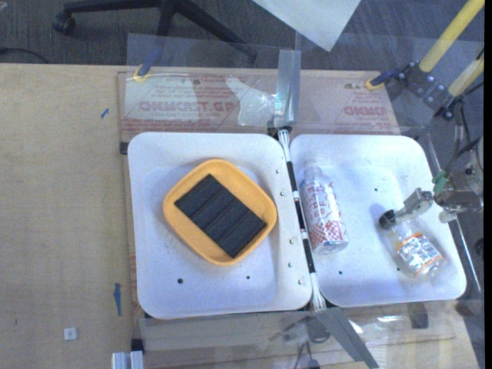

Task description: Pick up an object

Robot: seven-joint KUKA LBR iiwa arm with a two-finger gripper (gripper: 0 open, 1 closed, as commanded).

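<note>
Crinkled clear plastic packet with orange print (417, 253) lies in the right-hand shallow white bin (361, 283), toward that bin's 4 o'clock corner, flat on the floor of the bin. Just at its 11 o'clock hangs the claw (387, 219) — a small grey metal piece with a dark tip, reaching in from 3 o'clock on the end of the grey arm (461, 198). Whether the claw is apart or together I cannot tell; nothing shows between its fingers, and the packet rests beside it rather than in it.

Further out, at 9 o'clock from the claw, a clear plastic bottle with a red-and-white label (321, 210) lies on its side along the same bin's left wall, its cap pointing to 12 o'clock.

Across the divide, the left-hand white bin (154, 167) holds a rounded-square yellow-orange tray (178, 223) set near its centre, turned at an angle, with a dark ribbed rectangular pad (221, 215) on top.

Both bins sit on the pale wooden tabletop (58, 206).
</note>
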